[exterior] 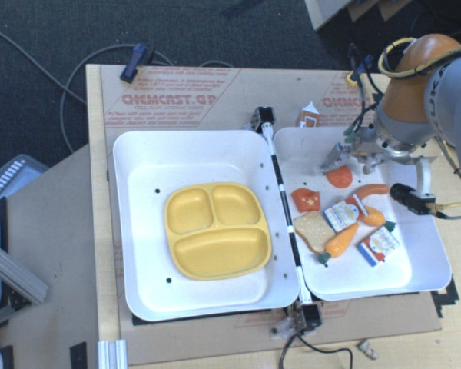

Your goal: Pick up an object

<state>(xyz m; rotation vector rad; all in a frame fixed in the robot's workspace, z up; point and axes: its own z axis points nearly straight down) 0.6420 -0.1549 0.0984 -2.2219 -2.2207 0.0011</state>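
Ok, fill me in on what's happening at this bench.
The grey arm reaches in from the right and has its claw low in the right bin, just above a round red toy. The other toy foods lie loose there, including a carrot and a bread slice. The left bin holds a yellow divided plate.

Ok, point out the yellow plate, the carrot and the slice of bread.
yellow plate (215, 241): camera view, big lower compartment.
carrot (341, 241): camera view, middle of its orange body.
slice of bread (312, 231): camera view, its pale face.
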